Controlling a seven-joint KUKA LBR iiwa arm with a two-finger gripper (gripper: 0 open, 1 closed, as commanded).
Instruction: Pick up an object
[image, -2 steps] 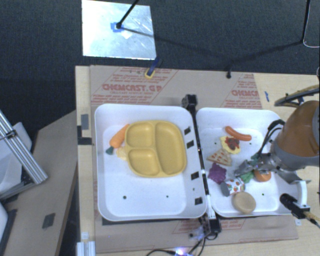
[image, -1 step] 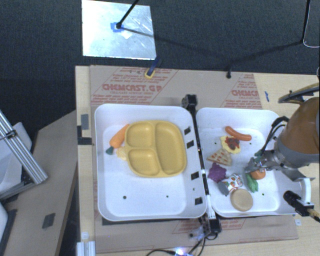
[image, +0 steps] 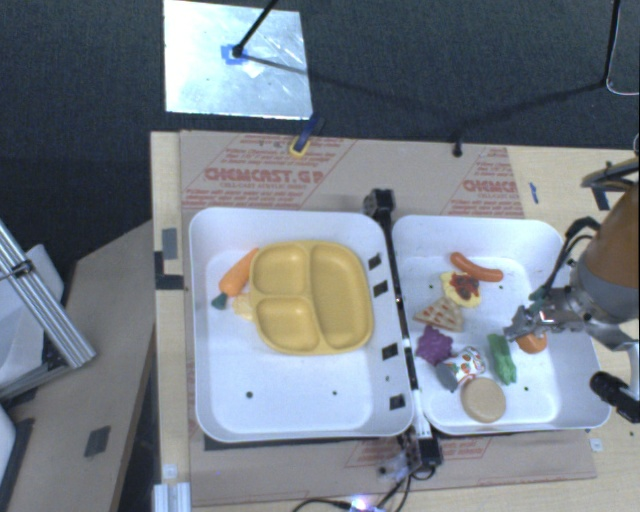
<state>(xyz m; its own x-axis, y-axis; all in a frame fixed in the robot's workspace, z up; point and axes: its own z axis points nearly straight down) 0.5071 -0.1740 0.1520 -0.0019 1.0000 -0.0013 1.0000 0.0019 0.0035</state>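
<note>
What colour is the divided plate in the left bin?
Yellow: the divided plate, seen in the camera view.

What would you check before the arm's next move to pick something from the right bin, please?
1. End effector sits over the right bin, near the toys: ok.
2. A thing is within close reach: an orange piece lies right beside it, a green piece just left: ok.
3. Whether anything is already held: cannot tell.
4. Target stands apart from its neighbours: not ok, the green piece, the can and the tan disc crowd together.
5. Yellow tray and carrot lie in the left bin, away from the arm: ok.
</note>
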